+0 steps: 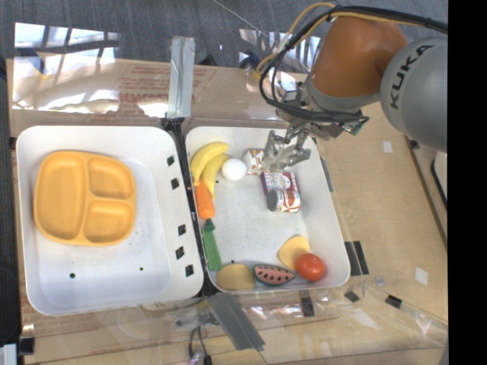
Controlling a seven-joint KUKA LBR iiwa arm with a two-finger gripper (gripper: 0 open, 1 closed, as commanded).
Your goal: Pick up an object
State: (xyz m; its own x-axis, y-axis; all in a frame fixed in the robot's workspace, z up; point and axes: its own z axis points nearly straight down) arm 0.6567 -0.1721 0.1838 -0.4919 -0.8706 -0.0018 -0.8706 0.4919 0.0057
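Note:
The right bin (335, 226) holds several toy foods. Two yellow bananas (207, 162) lie at its upper left beside a white ball (233, 169). A red and white packet (283, 190) lies in the upper middle, with a small grey piece (273, 201) against it. My gripper (286, 157) hangs right over the top end of that packet, open, with nothing seen between its fingers. The grey arm with its orange band (354, 48) reaches in from the upper right.
An orange carrot (205, 201) and a green piece (211, 249) lie along the right bin's left wall. A tan lump (236, 277), a watermelon slice (274, 274), a yellow wedge (294, 249) and a red tomato (310, 267) sit along the front. An orange divided plate (84, 198) lies in the left bin (114, 280).

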